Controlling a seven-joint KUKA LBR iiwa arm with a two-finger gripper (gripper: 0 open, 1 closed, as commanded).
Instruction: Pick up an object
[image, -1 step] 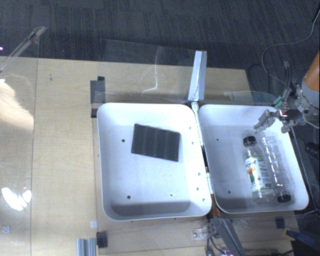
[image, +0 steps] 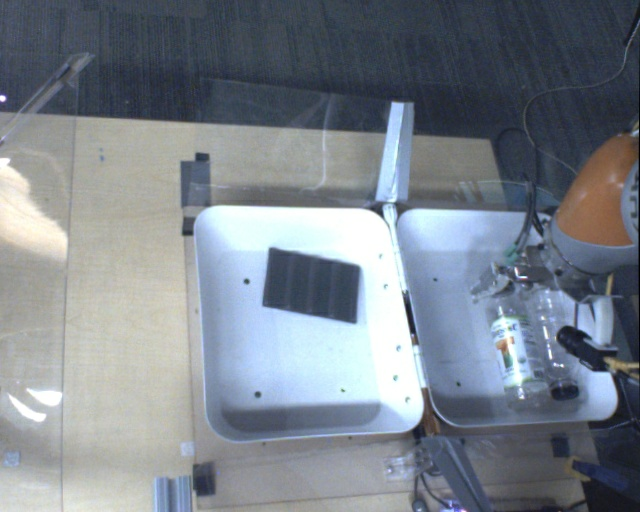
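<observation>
Pale wood tabletop (image: 110, 330) fills the left of the frame, carrying two white bins. A dark flat pad (image: 311, 284) lies in the left bin (image: 300, 400); a clear plastic bottle (image: 522, 345) lies in the right bin (image: 440, 300), long axis running up and down the frame, cap toward the lower right. My jaws (image: 512, 272) hang at the bottle's upper end, seemingly touching. Glare and clear plastic blur them, so I cannot tell their state.
</observation>
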